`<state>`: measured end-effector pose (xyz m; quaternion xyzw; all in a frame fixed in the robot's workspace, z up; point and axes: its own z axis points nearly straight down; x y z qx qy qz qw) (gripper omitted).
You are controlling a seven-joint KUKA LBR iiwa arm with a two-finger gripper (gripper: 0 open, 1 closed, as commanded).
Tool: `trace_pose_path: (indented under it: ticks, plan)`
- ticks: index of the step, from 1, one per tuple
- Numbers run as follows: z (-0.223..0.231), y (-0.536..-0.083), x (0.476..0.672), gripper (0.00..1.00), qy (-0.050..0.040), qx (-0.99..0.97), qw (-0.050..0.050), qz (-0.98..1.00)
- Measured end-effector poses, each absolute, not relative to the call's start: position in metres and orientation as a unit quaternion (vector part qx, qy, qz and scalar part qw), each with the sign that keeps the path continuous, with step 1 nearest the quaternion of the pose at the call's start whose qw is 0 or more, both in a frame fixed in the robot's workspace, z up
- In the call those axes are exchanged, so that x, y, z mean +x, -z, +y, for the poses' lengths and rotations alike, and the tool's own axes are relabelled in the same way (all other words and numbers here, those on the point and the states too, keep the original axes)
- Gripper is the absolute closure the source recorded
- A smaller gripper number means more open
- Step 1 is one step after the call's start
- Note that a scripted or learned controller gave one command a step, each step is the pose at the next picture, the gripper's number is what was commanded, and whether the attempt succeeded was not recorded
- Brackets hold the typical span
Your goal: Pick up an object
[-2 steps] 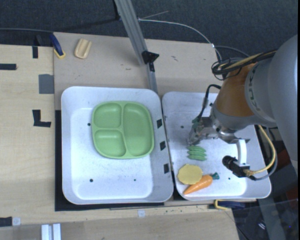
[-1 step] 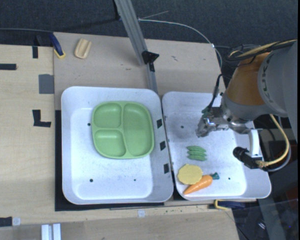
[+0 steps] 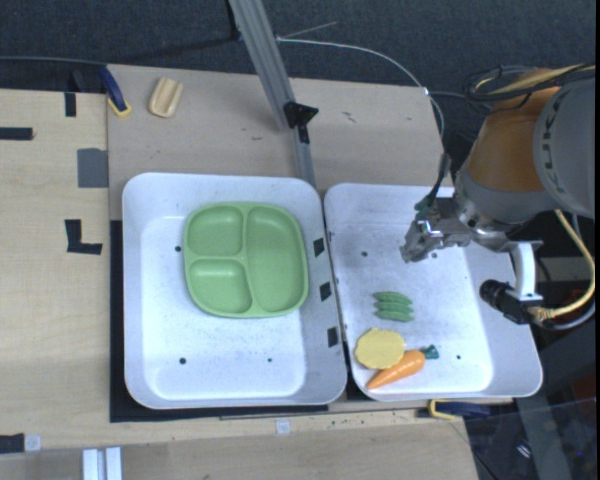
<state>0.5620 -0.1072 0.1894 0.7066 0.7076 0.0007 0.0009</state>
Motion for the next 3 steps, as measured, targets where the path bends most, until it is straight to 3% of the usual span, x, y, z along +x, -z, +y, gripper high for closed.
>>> trace_pose_path:
  ticks: [1,2,3]
  plan:
    - [-0.107,-0.232,0.561,1.0,-0.0009,0.707,0.001,0.708]
    - [-0.051,-0.229,0.542,1.0,0.0005,0.705,-0.002,0.709]
    - [-0.003,-0.219,0.535,1.0,0.0009,0.705,-0.002,0.709]
